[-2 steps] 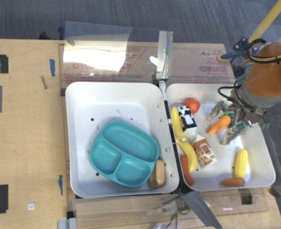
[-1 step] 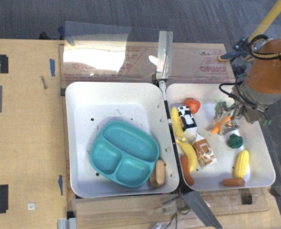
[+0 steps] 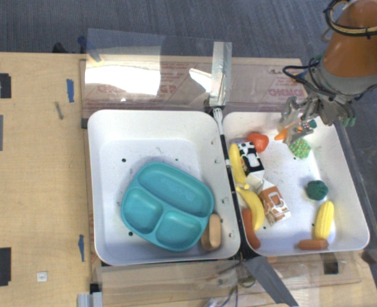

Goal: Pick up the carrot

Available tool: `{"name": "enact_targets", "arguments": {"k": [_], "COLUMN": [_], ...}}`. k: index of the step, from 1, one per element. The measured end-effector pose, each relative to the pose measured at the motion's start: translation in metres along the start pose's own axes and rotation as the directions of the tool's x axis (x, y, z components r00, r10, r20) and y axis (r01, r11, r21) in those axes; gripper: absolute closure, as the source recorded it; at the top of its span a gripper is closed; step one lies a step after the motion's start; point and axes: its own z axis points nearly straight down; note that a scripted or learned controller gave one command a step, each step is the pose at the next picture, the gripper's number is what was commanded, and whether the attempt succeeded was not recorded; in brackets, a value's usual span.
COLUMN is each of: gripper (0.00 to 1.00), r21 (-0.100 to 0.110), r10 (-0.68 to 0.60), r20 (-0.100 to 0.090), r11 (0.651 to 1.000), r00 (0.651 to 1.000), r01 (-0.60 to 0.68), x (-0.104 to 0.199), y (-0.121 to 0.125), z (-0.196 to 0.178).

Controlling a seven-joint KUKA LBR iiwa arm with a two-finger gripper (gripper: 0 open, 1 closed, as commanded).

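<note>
Orange carrot (image 3: 282, 133), small, tapered, green-topped, at jaws (image 3: 295, 128), right bin (image 3: 348, 171)

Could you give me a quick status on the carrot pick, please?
Gripper above right bin's far side. Carrot between jaws, clear of the floor. Green leafy item just beneath; tomato to its left.

arm (image 3: 358, 31): upper part cut off by top and right edges
gripper (image 3: 297, 125): finger state too small and cluttered to tell
carrot (image 3: 282, 134): only an orange tip visible at the gripper, rest hidden
sausage (image 3: 250, 230): partly under the banana (image 3: 252, 204)
right bin (image 3: 351, 171): near rim hidden behind a clear sheet
</note>
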Motion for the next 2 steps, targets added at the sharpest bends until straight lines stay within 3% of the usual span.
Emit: {"name": "enact_targets", "arguments": {"k": [1, 2], "gripper": [1.0, 1.0], "r21": [-0.002, -0.005], "r10": [-0.187, -0.329], "r20": [-0.007, -0.006], "r11": [0.982, 0.944], "r00": [0.982, 0.944], "r01": [0.187, 0.329], "x": [0.071, 0.015], "y": [0.011, -0.021], "z": [-0.05, -0.029]}}
